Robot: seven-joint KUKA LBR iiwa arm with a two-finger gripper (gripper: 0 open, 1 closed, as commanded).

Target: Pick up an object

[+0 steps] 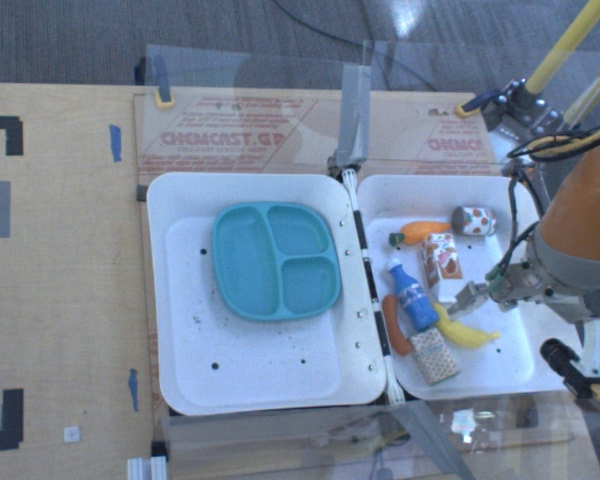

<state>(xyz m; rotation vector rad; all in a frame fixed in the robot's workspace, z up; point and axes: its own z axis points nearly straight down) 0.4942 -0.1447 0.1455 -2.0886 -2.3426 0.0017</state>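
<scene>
Bench [60, 268]: pale wood surface, carrying two shallow white bins side by side.
Left bin [180, 368]: white, speckled, holding one teal plastic divided plate [276, 260] with three compartments, lying flat near the bin's middle.
Right bin [510, 363]: white, holding all the small things, clustered toward its left and middle.
Red sausage-shaped toy [395, 326]: against the left wall of the right bin, long axis running near to far, touching the bottle's lower end.
Blue plastic bottle with white cap [412, 296]: lying flat, long axis near to far with a slight slant, cap pointing toward the far side.
Orange carrot toy [420, 232]: at the far side of the cluster, long axis left to right, green end pointing left.
Speckled tan block [433, 356]: nearest the front wall, just below the banana.
Red-and-white small carton [442, 260]: beside the bottle on its right, long axis near to far.
Yellow banana toy [464, 330]: lying flat, long axis left to right with a slant, left end touching the bottle, right tip pointing right.
Grey-and-red small can [474, 220]: on its side, right of the carrot.
Gripper [477, 296]: low over the right bin, just above the banana and right of the carton; fingers slightly apart, nothing seen between them.
Arm: grey with orange band, reaching in from the right.
</scene>
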